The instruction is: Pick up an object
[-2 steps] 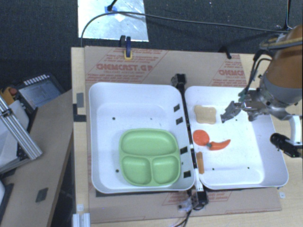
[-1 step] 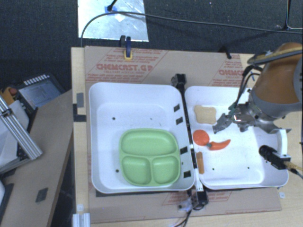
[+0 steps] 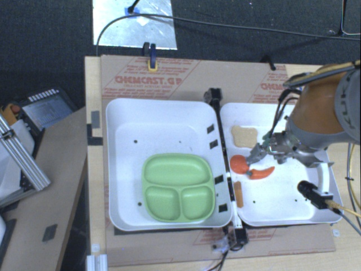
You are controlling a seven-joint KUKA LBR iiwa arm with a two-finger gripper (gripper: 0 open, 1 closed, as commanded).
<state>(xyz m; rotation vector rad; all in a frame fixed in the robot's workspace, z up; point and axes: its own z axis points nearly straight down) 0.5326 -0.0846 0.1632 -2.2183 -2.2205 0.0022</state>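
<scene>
Gripper (image 3: 260, 154), grip state indiscernible, sits over a curved red-orange pepper (image 3: 260, 173) near the right bin's (image 3: 282, 210) left wall.

Dark carpet floor (image 3: 45, 33), shiny metal sheet (image 3: 134, 14), tan side table (image 3: 53, 174).

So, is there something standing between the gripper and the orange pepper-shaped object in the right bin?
Nothing visible does. The gripper sits low in the right bin, right beside the orange pepper-shaped object and the red round object. The tan bread-like piece lies farther back, out of the way.
</scene>
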